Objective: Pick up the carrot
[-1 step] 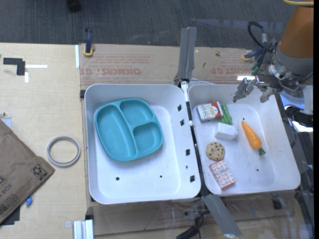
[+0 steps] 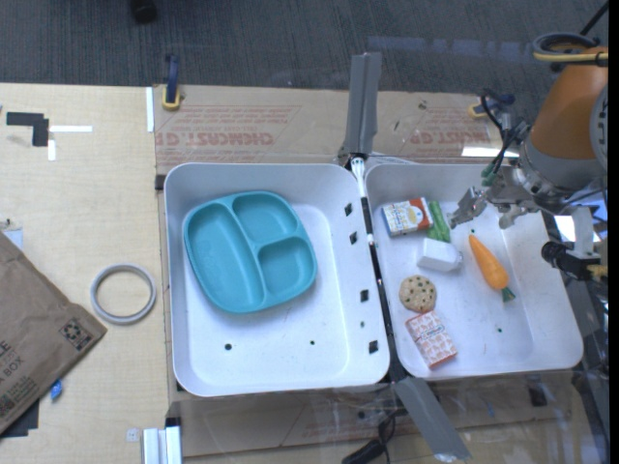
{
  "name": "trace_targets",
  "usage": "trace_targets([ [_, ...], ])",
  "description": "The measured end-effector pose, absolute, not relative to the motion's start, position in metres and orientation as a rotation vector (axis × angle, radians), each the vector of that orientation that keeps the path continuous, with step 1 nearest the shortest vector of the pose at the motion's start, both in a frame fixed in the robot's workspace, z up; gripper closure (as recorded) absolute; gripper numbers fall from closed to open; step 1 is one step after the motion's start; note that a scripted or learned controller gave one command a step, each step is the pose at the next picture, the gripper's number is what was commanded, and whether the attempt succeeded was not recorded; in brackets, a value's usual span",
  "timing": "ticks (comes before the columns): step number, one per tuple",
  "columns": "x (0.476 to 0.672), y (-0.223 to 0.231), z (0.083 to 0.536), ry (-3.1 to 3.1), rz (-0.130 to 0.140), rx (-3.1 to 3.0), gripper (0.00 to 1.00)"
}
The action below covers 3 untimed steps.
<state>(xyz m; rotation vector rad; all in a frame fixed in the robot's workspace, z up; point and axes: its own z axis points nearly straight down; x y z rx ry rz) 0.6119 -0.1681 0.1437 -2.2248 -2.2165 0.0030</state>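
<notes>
Two shallow white bins are sitting side by side on the bench. Nearest in the right bin (image 2: 542, 351), a small red-and-white packet (image 2: 430, 340) is lying beside a round brown cookie (image 2: 418, 293). Further back, the orange carrot with a green tip (image 2: 490, 266) is lying on the bin floor, untouched. Just beyond it, the grey two-finger gripper (image 2: 489, 205) is hovering with fingers spread wide, gripping nothing. A teal divided plastic plate (image 2: 250, 250) is resting in the left bin (image 2: 261, 365).
</notes>
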Motion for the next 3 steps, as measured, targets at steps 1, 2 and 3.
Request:
trace_targets([
  [1,0.579,-0.198,0.093,-2.098,0.001,-2.340,0.00],
  [2,0.579,-0.199,0.102,-2.095,0.000,-2.343,1.00],
  [3,0.605,-0.151,0.223,-2.294,0.002,-2.146,1.00],
])
